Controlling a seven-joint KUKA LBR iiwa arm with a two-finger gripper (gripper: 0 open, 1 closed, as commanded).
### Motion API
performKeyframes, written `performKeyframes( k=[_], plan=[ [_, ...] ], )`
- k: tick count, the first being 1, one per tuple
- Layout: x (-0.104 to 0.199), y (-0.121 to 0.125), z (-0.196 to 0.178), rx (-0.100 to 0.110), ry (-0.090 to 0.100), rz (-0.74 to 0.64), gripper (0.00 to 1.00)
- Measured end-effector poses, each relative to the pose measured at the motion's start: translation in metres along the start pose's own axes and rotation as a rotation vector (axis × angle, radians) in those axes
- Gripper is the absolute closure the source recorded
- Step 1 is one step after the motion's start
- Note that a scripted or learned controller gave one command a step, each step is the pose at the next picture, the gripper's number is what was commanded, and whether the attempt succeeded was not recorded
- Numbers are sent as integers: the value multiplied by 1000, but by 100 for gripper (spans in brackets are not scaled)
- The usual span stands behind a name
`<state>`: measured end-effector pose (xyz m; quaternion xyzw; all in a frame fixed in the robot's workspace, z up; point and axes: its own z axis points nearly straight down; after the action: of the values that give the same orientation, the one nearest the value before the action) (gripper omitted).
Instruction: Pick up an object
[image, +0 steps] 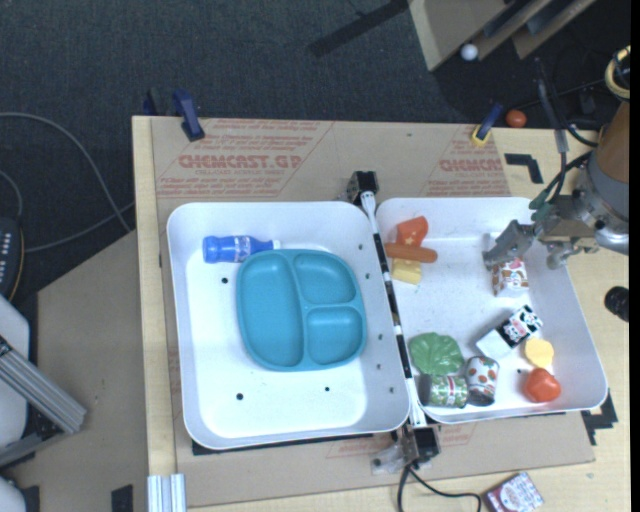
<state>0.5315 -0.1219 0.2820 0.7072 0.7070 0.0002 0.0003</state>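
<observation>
Arm: the grey KUKA arm reaches in from the right; its gripper (528, 243) hangs over the upper part of the right bin (455, 232); the two fingers stand apart with nothing between them.

Nearest object: a small white carton with red print (510, 277) sits just below the fingers, near the bin's centre; whether a fingertip touches it cannot be told.

Other candidates: an orange and yellow toy cluster (409, 250) against the dividing wall; a green leafy piece (435, 352), a printed can lying on its side (449, 391) and a patterned cup (482, 376) crowded at the lower edge; a black-and-white cow-print block (520, 325); a yellow piece (539, 351) touching a red tomato-like ball (542, 385).

Left bin (190, 330): a smooth blue three-compartment plate (298, 306) with a small blue bottle (230, 247) lying beside its upper rim.

Surfaces: glossy white plastic bins; hard, rounded toy food; boxy carton with flat faces.

Risk: the carton looks light and stands tilted; a descent off its centre would likely tip or push it aside and the fingers would close on air; rounded, slick toys could squirt out of a pinch; the crowded lower cluster leaves little room for the fingers.
</observation>
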Motion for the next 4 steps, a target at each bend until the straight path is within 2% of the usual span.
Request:
performKeyframes(
  k=[1,2,3,4],
  plan=[
    [-78,30,72,1,0,1,0],
    [-89,-8,197,-1,-1,0,0],
    [-89,-8,187,-4,-2,1,100],
    [-10,67,130,-1,1,-2,100]
  ],
)
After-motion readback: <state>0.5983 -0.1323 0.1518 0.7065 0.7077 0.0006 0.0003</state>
